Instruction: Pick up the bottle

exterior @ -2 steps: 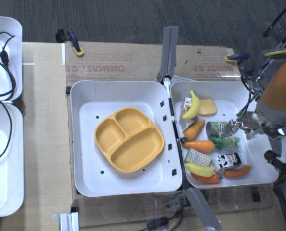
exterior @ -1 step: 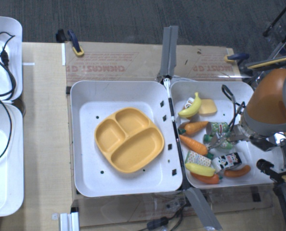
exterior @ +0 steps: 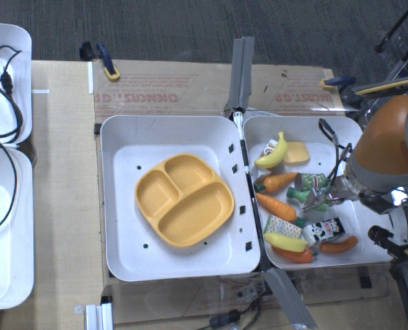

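Note:
The bottle (exterior: 306,183) is small and green with a pale label. It lies on its side in the middle of the right bin (exterior: 355,126), its dark green neck pointing left and down. My gripper (exterior: 321,198) hangs low at the bottle's right end, right against it, reaching in from the grey and orange arm (exterior: 386,146). The wrist hides the bottle's right end, and I cannot make out whether the bottle is gripped.
Around the bottle lie a banana (exterior: 273,152), a pale yellow wedge (exterior: 297,152), two carrots (exterior: 279,181), a black and white carton (exterior: 325,229) and a sausage (exterior: 338,245). The left bin (exterior: 115,184) holds a yellow divided plate (exterior: 184,199).

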`<state>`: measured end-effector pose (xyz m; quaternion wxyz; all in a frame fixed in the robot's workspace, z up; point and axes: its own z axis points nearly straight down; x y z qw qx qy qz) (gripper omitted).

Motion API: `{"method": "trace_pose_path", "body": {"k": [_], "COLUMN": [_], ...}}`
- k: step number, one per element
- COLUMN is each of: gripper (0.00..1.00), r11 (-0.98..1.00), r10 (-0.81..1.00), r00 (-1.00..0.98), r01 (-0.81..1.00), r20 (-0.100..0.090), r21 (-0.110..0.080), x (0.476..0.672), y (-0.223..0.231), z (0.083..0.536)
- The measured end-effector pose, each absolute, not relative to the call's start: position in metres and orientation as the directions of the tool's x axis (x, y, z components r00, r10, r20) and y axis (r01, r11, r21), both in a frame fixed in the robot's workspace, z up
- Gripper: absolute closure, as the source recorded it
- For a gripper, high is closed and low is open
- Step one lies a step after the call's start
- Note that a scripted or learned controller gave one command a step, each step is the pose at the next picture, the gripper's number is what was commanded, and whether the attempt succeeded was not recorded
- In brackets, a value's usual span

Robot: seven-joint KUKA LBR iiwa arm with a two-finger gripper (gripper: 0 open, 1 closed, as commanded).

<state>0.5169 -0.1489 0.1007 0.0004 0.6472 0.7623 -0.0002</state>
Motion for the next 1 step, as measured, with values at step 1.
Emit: {"method": "trace_pose_path", "body": {"k": [1], "gripper": [1.00], "r11": [0.124], "r10": [0.992], "r00": [-0.124], "r01": [0.992], "r20": [-0.001], "r21": [-0.001], "x": [0.5249], "y": [-0.1034], "z": [0.2759]}}
